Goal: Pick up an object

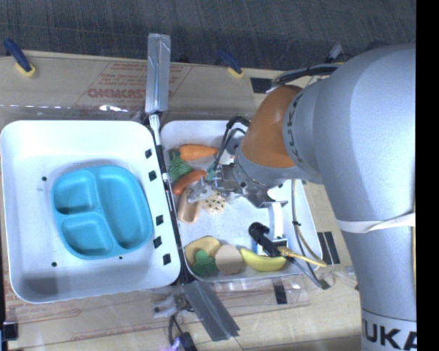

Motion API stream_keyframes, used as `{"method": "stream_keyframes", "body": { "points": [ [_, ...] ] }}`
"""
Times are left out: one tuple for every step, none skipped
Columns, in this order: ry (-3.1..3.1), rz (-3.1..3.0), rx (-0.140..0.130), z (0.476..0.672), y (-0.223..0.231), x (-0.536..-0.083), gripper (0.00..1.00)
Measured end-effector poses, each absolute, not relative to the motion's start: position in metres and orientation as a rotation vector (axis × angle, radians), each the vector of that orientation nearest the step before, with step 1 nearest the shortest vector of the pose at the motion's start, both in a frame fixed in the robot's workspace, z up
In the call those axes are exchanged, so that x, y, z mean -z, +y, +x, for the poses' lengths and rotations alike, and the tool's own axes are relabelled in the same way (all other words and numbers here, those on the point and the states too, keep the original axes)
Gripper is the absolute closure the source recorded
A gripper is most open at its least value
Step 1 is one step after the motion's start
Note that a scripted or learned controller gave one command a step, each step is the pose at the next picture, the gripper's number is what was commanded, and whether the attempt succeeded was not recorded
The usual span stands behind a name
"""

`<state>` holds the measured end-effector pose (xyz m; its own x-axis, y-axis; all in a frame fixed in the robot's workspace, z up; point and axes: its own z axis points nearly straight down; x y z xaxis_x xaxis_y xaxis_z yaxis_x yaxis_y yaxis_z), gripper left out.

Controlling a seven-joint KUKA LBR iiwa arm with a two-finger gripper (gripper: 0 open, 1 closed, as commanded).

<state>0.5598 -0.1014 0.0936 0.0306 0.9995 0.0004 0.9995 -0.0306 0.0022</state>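
My gripper (211,183) hangs low in the right bin (307,218), over the toy food at its left side. Right beneath and beside it lie an orange carrot (188,180), a speckled cookie (215,205) and a tan sausage-shaped piece (188,210). A second carrot (198,152) and a green leafy piece (178,169) sit just behind them. Along the bin's near wall are a banana (263,260), a beige rounded piece (229,259) and a green-yellow piece (202,257). The wrist hides the finger ends.
The left bin (22,196) holds a blue divided plate (100,210). A grey metal bar (157,72) stands at the back between the two bins. The arm's grey body covers the right bin's right side.
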Motion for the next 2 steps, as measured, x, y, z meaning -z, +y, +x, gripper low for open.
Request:
{"method": "stream_keyframes", "body": {
  "points": [
    [2.1, 2.339, 0.003, 0.591, -0.114, -0.116, 0.0],
    [2.155, 2.285, -0.005, 0.578, -0.102, -0.094, 0.0]
  ]
}}
